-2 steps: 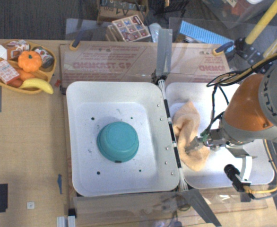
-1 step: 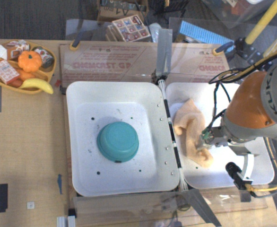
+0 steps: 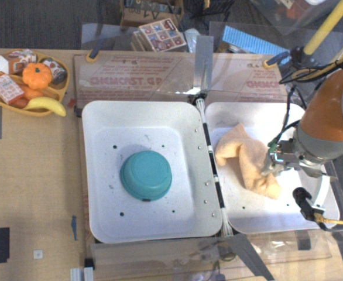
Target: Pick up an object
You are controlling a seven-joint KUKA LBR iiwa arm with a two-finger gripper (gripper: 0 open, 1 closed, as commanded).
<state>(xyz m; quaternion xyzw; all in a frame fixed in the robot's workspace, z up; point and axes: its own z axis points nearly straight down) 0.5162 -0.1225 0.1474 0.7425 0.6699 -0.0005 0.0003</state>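
While the gripper [image 3: 270,167] sits low in the right bin [image 3: 242,215], fingers' state hidden, tan cloth [image 3: 244,157] touching beneath, teal bowl [image 3: 146,175] well beyond in the left bin [image 3: 101,127].

Soft tan cloth [image 3: 247,160], seemingly matt teal plastic bowl [image 3: 146,175].

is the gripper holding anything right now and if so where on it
Cannot be told. The gripper is down against the right edge of the cloth in the right bin.
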